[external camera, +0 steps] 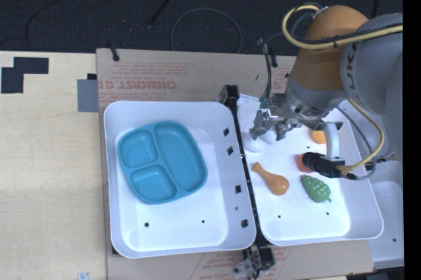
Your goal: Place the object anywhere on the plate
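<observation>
Below the dark floor at the top of the frame, we saw two white bins sitting side by side on a cardboard sheet. We found the left bin [131,233] holding a blue plate [161,161] with three compartments, lying in the bin's upper left part; none of its compartments held anything. In the right bin [329,226] we counted several small toys: an orange drumstick-shaped piece [271,178] near the middle, a green bumpy piece like a bunch of grapes [316,188] to its right, a red piece [306,162] just above the green one and partly covered by a black part of the arm, and an orange bit [319,137] showing at the arm's edge further up. The arm came in from the upper right, and we saw the gripper [266,129] low over the right bin's upper left corner, close to the divider between the bins. A small white thing [261,136] lay right at its tips; we could not tell whether the gripper gripped it or how wide it stood.
</observation>
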